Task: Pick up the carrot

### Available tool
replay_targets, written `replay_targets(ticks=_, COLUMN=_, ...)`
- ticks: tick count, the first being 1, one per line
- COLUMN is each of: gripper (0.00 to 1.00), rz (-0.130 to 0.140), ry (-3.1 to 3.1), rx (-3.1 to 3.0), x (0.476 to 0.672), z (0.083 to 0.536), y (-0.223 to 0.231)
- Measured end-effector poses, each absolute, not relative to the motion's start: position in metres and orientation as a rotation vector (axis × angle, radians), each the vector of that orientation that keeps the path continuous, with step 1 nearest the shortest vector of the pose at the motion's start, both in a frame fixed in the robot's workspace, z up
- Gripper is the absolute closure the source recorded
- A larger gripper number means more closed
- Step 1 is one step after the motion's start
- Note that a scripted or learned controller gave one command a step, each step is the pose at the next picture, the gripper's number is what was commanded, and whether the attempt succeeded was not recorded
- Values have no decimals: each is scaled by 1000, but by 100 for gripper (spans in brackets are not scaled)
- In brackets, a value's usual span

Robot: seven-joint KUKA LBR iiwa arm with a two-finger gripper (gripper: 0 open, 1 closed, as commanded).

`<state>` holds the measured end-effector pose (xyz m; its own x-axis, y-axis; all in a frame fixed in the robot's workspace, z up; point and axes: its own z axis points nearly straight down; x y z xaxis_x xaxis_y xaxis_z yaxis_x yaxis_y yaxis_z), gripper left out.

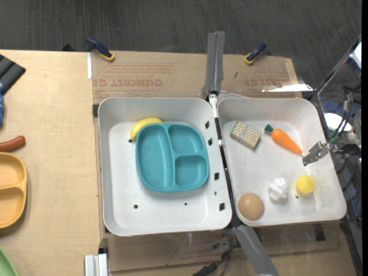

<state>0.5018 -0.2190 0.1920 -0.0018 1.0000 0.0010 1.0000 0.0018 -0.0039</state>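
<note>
We count one carrot (283,140) lying in the right bin (328,125) with one sponge block (245,134), one white lump (278,189), one yellow ball (305,184) and one brown ball (250,206), while the gripper (315,153) hovers just beside it, its state we cannot tell, and the left bin (109,171) holds one teal plate (171,156) and one banana (144,124)

a robotics lab bench, to judge by the two white bins (115,171) set side by side on cardboard sheeting (172,73) held down with spring clamps (101,49), plastic toy food (284,140) as test props, and dark carpet (172,10) behind.
</note>
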Motion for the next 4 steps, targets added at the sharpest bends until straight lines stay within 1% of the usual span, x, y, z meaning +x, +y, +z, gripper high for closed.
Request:
replay_targets(ticks=1, gripper=0, rz=-5, ry=-2216, rx=-2211, x=562, z=100, y=-214)
replay_targets(ticks=2, gripper=100, rz=-2, ry=-2222, rx=-2214, x=563, z=110, y=-217)
replay_targets(ticks=3, gripper=100, rz=1, ry=-2246, rx=-2197, x=585, z=124, y=-178)
replay_targets(ticks=4, gripper=100, rz=2, ry=-2273, rx=-2167, x=596, z=123, y=-129)
